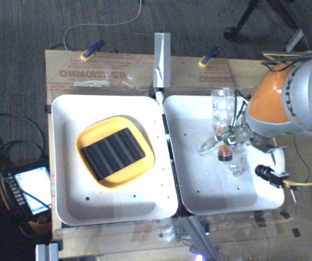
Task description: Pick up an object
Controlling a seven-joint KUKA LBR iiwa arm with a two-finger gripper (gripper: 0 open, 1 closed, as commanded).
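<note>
A clear plastic bottle (221, 109) lies in the right bin (199, 189), near its far edge, with its neck pointing towards the front. My gripper (226, 144) is down in that bin just in front of the bottle's neck end, reaching in from the grey arm with its orange band (270, 105) on the right. A small brownish piece (224, 155) shows at the gripper's tip. Whether anything is held is unclear. A yellow pad with a black ribbed top (115, 151) lies in the middle of the left bin (68, 200).
The two bins meet at a raised rim (168, 145) down the middle. A black connector with a yellow cable (270, 174) hangs by the right bin's right side. Blue-and-yellow clamps (92, 49) sit at the bench's far edge.
</note>
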